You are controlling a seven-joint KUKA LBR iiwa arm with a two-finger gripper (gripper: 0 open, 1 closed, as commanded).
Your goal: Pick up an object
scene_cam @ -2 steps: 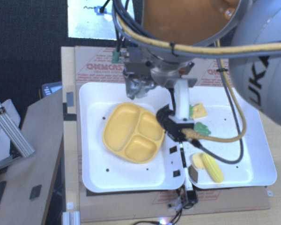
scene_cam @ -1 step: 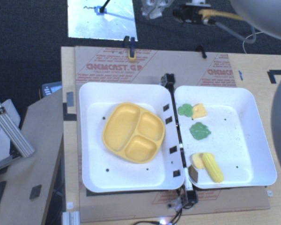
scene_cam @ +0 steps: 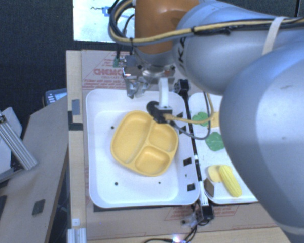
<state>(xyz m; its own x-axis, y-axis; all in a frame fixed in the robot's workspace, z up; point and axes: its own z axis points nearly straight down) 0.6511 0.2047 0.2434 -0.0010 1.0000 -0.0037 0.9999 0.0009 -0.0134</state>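
– Over far rim of left bin (scene_cam: 106, 186): claw (scene_cam: 136, 89) hangs; wide or narrow?
– Can't tell from this angle; yellow divided plate (scene_cam: 144, 143) lies mid-bin, nr claw; corn cob (scene_cam: 229, 180) & green piece (scene_cam: 214, 142) sit in right bin (scene_cam: 228, 199).

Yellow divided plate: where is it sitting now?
In the camera view, the yellow divided plate lies in the middle of the left bin, just nearer the camera than the gripper.
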